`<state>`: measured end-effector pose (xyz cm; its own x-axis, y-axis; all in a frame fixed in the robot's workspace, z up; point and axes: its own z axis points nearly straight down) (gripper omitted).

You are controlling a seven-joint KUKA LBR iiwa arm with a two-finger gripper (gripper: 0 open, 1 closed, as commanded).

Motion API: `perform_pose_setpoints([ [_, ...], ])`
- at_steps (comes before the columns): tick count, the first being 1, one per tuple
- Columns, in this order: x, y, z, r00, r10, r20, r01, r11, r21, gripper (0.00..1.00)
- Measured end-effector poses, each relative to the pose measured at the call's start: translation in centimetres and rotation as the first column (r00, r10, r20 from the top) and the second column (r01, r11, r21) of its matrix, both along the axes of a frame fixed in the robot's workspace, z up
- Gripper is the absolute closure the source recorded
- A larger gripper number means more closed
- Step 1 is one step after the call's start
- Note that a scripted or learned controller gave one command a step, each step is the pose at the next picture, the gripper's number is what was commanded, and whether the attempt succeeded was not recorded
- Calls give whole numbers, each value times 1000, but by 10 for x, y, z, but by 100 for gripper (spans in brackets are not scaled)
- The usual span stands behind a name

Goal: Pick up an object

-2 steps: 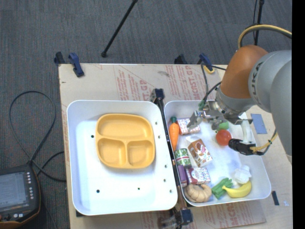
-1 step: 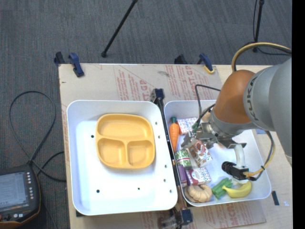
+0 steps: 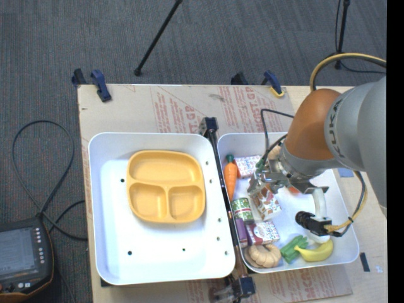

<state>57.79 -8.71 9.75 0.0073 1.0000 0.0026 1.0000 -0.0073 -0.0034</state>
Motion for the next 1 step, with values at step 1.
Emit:
perform_pose_setpoints([
  [1, 6, 29, 172, 1000, 8, 6, -8, 1000, -3, 100],
])
